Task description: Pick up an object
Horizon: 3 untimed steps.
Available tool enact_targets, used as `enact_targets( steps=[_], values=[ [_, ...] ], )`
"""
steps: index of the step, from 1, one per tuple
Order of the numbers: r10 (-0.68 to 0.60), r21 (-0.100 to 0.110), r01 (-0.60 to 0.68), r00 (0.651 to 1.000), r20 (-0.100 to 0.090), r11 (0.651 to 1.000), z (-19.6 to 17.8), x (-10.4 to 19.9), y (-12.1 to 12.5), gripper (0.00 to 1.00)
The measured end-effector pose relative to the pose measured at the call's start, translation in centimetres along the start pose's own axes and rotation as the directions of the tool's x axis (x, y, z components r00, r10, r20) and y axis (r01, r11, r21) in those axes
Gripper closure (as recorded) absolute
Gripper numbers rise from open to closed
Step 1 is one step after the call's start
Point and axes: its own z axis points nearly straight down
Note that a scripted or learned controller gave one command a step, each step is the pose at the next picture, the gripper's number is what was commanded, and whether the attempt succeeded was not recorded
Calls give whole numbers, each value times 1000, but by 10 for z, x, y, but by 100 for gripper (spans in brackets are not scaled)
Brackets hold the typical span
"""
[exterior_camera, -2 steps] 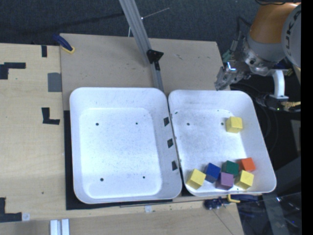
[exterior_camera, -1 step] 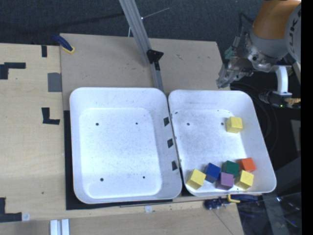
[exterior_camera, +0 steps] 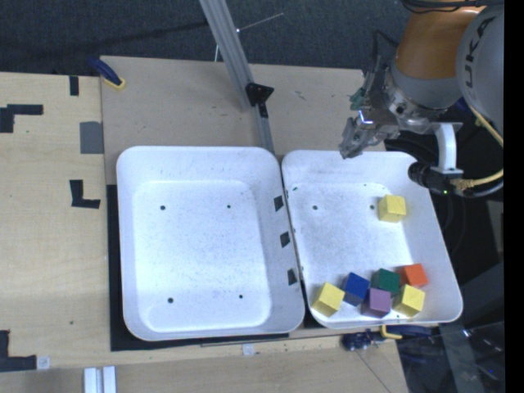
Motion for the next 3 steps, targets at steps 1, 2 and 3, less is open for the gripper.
enact_targets(
  steps=[1,2,3],
  values=[
    [0,3,0,1000,0,1000,22,45,-22,100],
    [-1,2,1,1000,-1,1000,21,94,-41,100],
    [-2,2,2,1000,-1,1000,27,151,-56,100]
  ],
)
